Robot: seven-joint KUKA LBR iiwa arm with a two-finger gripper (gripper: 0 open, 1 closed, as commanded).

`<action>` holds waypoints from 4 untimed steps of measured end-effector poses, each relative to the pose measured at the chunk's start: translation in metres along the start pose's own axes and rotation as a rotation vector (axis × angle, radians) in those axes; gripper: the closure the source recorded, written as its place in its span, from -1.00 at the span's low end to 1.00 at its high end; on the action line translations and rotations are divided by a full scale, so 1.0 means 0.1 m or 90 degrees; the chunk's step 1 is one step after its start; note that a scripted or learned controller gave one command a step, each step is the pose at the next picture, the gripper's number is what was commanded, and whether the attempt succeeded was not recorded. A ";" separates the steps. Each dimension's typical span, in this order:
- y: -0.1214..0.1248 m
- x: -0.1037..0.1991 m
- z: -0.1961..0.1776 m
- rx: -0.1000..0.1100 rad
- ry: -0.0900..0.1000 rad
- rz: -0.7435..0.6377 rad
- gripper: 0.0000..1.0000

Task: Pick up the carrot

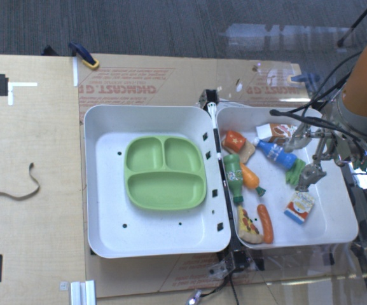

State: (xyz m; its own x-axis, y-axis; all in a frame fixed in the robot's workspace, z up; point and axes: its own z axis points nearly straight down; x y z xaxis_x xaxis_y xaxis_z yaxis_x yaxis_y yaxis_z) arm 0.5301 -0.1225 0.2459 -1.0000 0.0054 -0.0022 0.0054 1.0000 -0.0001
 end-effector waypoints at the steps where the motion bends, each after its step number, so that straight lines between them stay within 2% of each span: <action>1: 0.89 0.53 0.55 -0.001 0.002 -0.098 -1.00; 2: 0.78 0.33 0.54 0.000 0.000 0.051 -1.00; 3: 0.24 0.49 1.54 0.000 0.001 -0.121 -1.00; 4: 0.27 -0.13 1.53 0.000 -0.002 -0.009 -1.00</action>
State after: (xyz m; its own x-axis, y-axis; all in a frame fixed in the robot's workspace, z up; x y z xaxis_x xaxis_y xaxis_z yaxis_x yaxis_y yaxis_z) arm 0.5439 -0.0951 0.0928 -0.9999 -0.0087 -0.0050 -0.0087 1.0000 0.0001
